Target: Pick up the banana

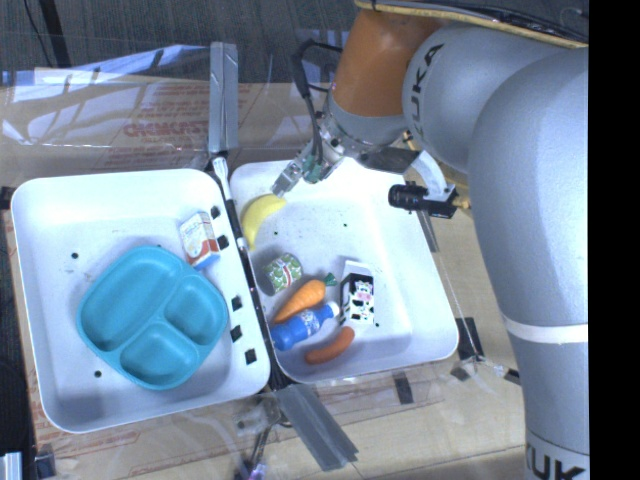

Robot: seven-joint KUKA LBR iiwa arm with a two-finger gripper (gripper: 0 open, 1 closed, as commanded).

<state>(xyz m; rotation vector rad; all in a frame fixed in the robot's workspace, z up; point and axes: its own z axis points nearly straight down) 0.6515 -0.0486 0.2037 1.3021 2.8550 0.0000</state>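
Currently logged: gripper was seen at the right bin's back-left corner, just above the banana; finger state could not be told. Banana was lying against the bin's left wall, not lifted. Carrot, blue bottle and sausage were grouped nearer the front.

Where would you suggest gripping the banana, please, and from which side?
Probably across the middle of the banana, coming from above. It lies flat in the right bin's far-left corner, tight against the walls, so a sideways approach looks blocked. The gripper hangs just above its right end.
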